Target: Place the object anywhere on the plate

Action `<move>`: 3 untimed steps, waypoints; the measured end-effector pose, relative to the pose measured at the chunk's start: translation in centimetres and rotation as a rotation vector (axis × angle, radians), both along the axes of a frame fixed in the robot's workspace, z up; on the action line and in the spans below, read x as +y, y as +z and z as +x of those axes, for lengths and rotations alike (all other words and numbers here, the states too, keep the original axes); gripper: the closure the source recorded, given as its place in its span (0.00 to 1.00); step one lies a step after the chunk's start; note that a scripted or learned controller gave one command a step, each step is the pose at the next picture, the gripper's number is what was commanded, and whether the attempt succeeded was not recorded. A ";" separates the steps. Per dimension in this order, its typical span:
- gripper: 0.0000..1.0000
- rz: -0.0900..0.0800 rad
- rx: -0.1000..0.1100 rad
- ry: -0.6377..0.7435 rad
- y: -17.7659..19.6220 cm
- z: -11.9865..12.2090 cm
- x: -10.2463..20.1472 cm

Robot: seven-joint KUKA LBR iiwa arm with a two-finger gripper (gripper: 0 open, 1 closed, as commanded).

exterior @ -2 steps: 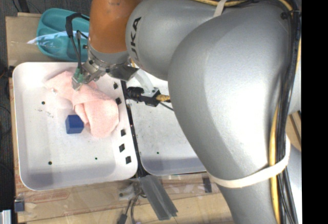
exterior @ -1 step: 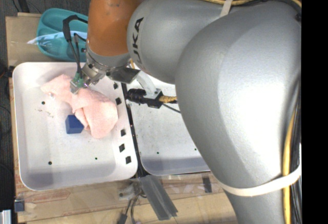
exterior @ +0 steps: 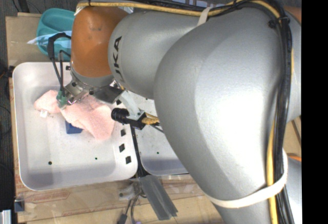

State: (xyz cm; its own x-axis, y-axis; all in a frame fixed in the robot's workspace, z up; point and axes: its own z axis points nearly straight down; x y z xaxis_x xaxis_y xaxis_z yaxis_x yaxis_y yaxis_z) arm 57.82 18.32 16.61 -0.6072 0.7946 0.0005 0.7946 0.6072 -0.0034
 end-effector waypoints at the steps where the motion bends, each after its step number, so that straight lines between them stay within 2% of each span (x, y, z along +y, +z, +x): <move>1: 1.00 0.000 -0.001 -0.125 0.2 6.4 0.2; 2: 1.00 0.000 -0.003 -0.166 -0.3 7.7 0.4; 3: 1.00 0.001 -0.003 -0.019 -7.3 7.8 2.4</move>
